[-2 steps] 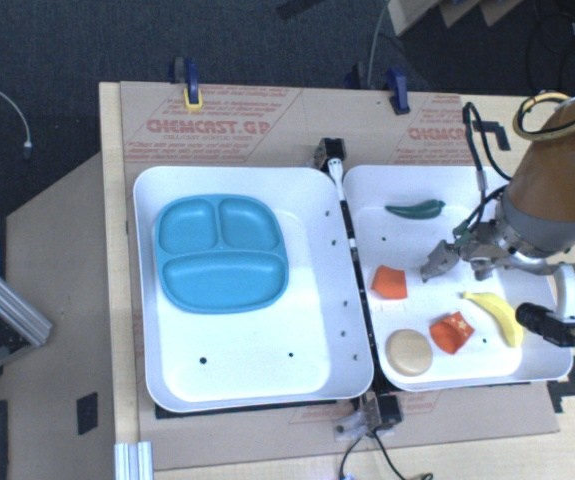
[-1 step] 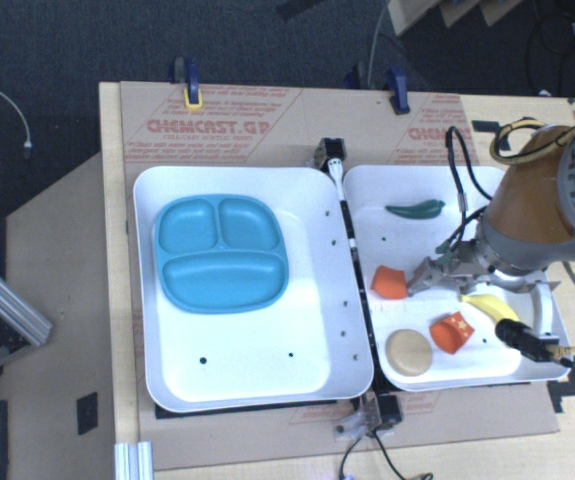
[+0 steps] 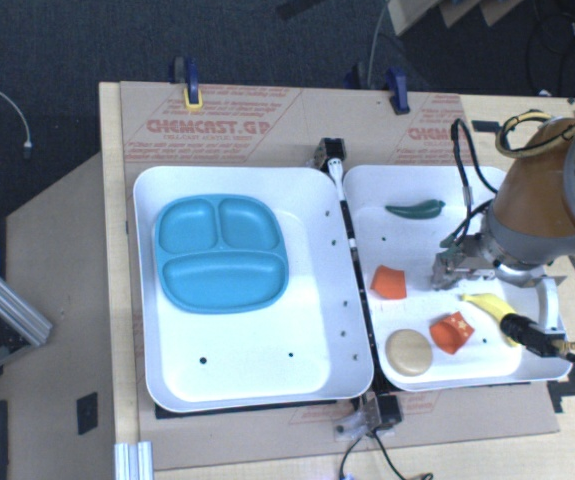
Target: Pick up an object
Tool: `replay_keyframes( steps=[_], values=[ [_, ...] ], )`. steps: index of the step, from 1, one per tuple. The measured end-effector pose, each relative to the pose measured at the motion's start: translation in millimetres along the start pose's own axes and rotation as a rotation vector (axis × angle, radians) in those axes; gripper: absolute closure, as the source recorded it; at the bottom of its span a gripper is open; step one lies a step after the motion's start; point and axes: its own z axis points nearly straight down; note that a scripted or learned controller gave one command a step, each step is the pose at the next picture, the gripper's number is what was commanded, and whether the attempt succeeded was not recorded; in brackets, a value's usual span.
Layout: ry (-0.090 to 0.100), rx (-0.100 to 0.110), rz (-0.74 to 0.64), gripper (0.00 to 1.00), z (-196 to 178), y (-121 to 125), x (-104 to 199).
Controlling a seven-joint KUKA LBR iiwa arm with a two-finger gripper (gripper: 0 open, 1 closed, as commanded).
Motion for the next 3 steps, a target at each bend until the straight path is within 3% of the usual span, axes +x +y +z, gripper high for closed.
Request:
replay_keyframes(
  steps=[3],
  values=[
    [-0.002, -0.006, -0.002, 1.00, -169, 21, -3]
  ],
)
